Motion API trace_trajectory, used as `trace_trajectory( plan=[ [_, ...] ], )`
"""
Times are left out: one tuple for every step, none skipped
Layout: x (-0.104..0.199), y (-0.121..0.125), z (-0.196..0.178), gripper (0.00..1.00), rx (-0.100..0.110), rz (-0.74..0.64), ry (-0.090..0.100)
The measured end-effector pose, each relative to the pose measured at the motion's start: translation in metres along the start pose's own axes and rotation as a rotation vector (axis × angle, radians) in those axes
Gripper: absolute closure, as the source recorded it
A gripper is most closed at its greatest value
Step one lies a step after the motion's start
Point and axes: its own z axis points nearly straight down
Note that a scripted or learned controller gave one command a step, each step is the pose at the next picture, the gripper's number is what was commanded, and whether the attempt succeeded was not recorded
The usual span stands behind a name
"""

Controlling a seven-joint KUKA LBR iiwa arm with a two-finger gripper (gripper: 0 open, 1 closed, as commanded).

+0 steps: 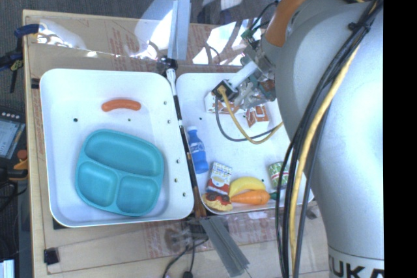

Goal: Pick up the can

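Grey arm over the right white bin, the can low in that bin near the arm's cables.

White is the colour of both bins: the left bin (pixel 58 84) holds a teal divided plate (pixel 120 172) and an orange sausage (pixel 121 105), well apart from each other. In the right bin (pixel 195 91) the end effector (pixel 236 93) is at the upper part, above a red and white carton (pixel 253 114); whether it is released or clenched I cannot tell, it is too small and mixed with wires. The can (pixel 278 174), green and white, is at the lower right of this bin, partly hidden behind black cables. Near it lie a banana (pixel 245 185), a carrot (pixel 251 197) and a small juice box (pixel 220 175). A blue bottle (pixel 196 149) lies along the left wall.
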Motion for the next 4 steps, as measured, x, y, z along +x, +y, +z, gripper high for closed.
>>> trace_trajectory(
  plan=[
    [-0.023, 0.007, -0.083, 1.0, 0.0, 0.215, 0.001],
    [-0.02, -0.047, -0.134, 1.0, -0.002, 0.019, 0.002],
    [-0.118, -0.035, -0.243, 1.0, -0.001, 0.218, 0.003],
    [-0.012, -0.026, -0.195, 1.0, -0.001, 0.166, -0.002]
  ],
)
